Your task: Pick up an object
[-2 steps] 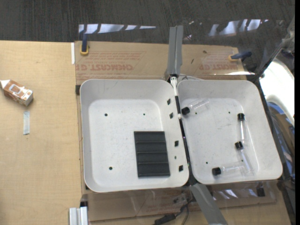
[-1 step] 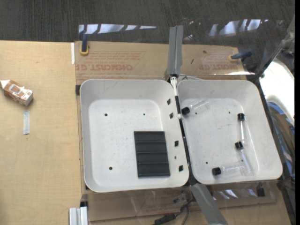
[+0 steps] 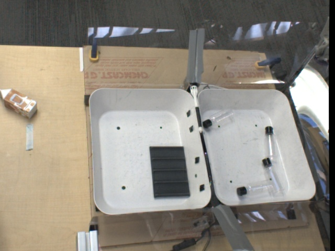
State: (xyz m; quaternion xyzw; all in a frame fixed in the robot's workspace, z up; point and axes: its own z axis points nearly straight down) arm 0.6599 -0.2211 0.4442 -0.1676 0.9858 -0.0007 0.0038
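A black ribbed rectangular block [image 3: 169, 171] lies flat in the left bin [image 3: 104, 109], toward its front right. In the right bin [image 3: 285, 106] lie three clear plastic tubes with black caps. One tube [image 3: 216, 120] rests near the back left. Another tube [image 3: 268, 146] lies lengthwise along the right side. The third tube [image 3: 256, 190] lies along the front wall.
A small orange and white box [image 3: 20, 103] and a pale strip [image 3: 29, 137] lie on the wooden bench at far left. Cardboard [image 3: 136, 69] sits behind the bins, held by clamps. A grey divider post [image 3: 195, 56] rises between the bins at the back.
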